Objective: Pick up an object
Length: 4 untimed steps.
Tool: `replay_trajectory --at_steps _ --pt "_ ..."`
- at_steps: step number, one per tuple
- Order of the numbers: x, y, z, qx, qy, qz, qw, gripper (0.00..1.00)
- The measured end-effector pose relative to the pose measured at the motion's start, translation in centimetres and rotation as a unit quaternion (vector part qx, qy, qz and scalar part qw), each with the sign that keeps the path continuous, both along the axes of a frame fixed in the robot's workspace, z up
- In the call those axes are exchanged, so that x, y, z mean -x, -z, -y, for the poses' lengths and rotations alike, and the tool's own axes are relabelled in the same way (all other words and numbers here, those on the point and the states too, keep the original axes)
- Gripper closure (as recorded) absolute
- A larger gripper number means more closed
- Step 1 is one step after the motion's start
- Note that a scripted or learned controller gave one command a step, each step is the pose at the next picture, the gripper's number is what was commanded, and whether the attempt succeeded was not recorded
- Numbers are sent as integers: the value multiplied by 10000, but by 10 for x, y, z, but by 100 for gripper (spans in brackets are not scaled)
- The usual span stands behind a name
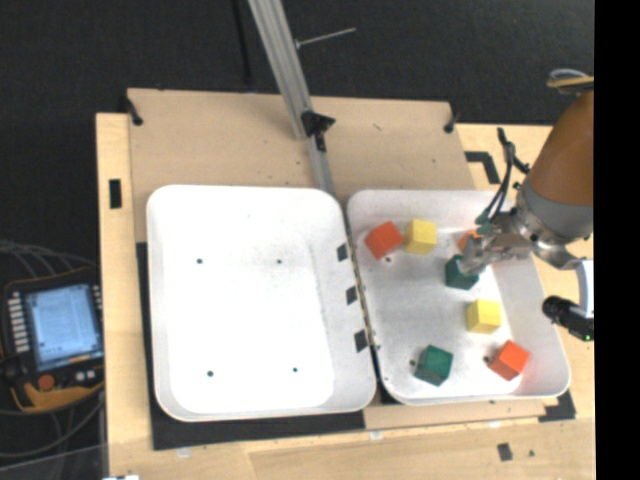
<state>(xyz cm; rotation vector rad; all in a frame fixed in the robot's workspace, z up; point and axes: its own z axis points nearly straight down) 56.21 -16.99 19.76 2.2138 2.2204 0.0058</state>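
From the overhead camera you see the gripper point(470, 258) low in the right bin point(400, 368), directly over a green block point(460, 274) that lies just right of the bin's middle; whether it is clamped on the block you cannot tell. The block sits straight beneath the tool rather than off to a side, so I judge the coming move is a plain vertical one. A yellow block point(483, 315) lies near, just below the green one.
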Motion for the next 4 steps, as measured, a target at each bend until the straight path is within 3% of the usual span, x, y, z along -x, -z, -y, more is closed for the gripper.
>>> replay_trajectory --at_steps 1,2,4 --pt "-2 -51 1 1 -6 5 10000 100" --pt "-14 -57 -47 -10 -25 -16 10000 100" --pt "-54 -33 -141 1 -11 -13 10000 100"
